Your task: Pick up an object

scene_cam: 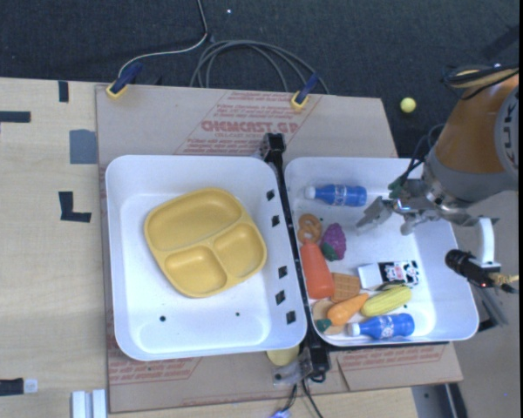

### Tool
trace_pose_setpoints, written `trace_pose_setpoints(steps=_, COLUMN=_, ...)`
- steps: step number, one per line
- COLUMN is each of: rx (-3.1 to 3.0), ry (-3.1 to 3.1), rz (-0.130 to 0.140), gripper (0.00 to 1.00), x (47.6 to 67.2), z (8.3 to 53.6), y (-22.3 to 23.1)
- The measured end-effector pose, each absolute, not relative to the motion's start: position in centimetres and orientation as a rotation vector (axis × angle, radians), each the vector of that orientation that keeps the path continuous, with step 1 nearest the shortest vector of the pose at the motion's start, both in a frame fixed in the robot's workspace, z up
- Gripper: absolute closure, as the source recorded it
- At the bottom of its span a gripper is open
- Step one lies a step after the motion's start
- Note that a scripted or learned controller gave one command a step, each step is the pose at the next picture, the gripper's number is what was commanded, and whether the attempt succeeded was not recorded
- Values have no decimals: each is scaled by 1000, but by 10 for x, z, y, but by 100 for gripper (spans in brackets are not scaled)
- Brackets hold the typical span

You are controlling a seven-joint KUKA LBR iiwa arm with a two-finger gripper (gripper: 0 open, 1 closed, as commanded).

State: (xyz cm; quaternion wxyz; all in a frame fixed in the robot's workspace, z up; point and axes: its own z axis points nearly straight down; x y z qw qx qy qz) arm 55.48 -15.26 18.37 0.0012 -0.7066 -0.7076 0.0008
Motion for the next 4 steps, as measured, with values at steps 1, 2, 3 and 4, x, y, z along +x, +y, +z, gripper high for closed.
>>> trace_pose_setpoints(steps=1, rx=-2226, ry=-2221, rz=2, gripper=0, x=568, z=101, y=-115)
trace_pose_setpoints(steps=2, rx=-2221, ry=-2225, rz=4, gripper=0, x=598, z=85, y=-96)
trace_pose_setpoints(steps=3, rx=-2225, ry=-2227, rz=1, gripper=100, x=599, z=96, y=-97)
trace_pose_setpoints(steps=4, rx=-2219, ry=-2228, rz=-7, gripper=100, x=553, z=208, y=-67)
